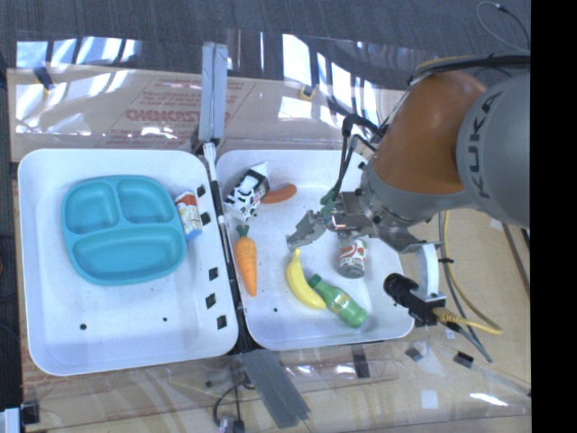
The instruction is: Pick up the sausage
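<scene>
Small reddish-orange toy sausage (279,193) seen at 11 o'clock from gripper (306,231). Likely light, smooth, slippery; best gripped across middle. Jaws seem open, nothing held.

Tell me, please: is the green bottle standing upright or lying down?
Lying down. The green bottle rests on its side on the right bin floor, beside the banana.

Bright, even light; glare on plastic sheeting
</scene>
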